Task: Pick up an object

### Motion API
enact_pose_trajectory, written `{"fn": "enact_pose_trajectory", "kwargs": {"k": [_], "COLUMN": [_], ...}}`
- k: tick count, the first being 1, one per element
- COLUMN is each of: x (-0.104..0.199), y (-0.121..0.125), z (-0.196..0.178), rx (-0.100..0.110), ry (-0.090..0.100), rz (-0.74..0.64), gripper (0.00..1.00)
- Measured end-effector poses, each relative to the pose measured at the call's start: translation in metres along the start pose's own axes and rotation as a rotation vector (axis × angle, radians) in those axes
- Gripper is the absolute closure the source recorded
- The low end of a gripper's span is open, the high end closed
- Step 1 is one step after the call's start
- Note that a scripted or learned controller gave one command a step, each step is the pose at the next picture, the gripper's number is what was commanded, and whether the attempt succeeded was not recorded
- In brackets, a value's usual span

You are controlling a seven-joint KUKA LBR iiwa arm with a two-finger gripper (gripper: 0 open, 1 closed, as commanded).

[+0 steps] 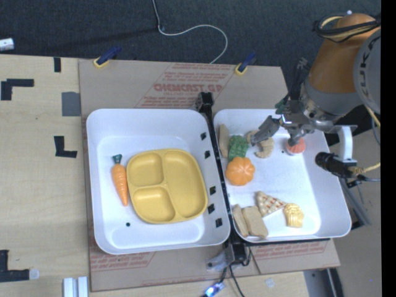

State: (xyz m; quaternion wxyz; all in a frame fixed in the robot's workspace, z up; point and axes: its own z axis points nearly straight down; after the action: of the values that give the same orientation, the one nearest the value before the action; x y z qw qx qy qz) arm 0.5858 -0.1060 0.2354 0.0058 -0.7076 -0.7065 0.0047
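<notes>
The end effector [279, 129] hangs over the upper part of the right bin [328, 184], its dark fingers spread apart and grasping nothing; one finger reaches toward a small tan piece [265, 148] and the other stands just above a small red and white thing [296, 146].

The bench [37, 166] is pale wood, marked with black tape strips and a grey patch on its left side. A sheet of brown cardboard [179, 85] lies under both bins, printed in red; the writing is too blurred to read. A yellow clip [106, 56] and a blue and yellow clip [245, 61] pin its top edge. Beyond the bench lies dark carpet [93, 11], crossed by a thin white cable [192, 30].

The left bin [105, 129] holds a yellow divided plate [166, 184] with three compartments, and a toy carrot [120, 179] lying just left of it, green end up.

In the right bin, an orange [240, 171] sits near the left wall, touching a green leafy piece [237, 146] above it. A tan strip [223, 138] lies along the wall beside the green piece. Lower down are two tan bread slices [249, 220], a pizza wedge [270, 202], and a small yellow piece [293, 215] beside the wedge.
</notes>
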Motion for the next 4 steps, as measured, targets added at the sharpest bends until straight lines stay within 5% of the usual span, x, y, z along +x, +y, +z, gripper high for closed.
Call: {"fn": "enact_pose_trajectory", "kwargs": {"k": [1, 4], "x": [0.0, -0.002], "y": [0.002, 0.009], "z": [-0.008, 0.125], "rx": [-0.013, -0.009], "ry": [-0.001, -0.001], "rz": [-0.003, -0.003], "gripper": [0.0, 0.0]}}
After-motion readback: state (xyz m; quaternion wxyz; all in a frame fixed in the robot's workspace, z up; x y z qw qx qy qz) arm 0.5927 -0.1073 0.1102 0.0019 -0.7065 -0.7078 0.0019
